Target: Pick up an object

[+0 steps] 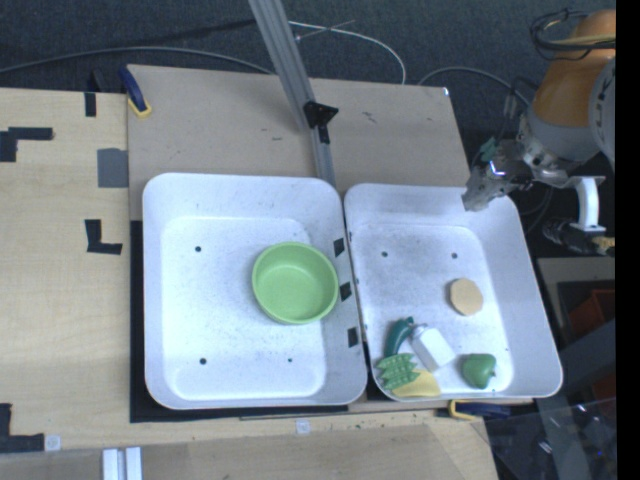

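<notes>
Two white bins (160, 268) share the counter (220, 118); beyond the right bin's (520, 258) far corner hovers the pincer (483, 190), its spread unclear.

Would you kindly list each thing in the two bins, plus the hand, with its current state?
green bowl: upright, open side up, alone in the left bin.
tan round piece: lying flat in the right bin, apart from the rest.
white block: lying tilted in the near cluster.
green pepper-like toy: resting near the front rim.
green and yellow toy: lying against the front wall.
hand: above the right bin's far corner, holding nothing visible.
</notes>
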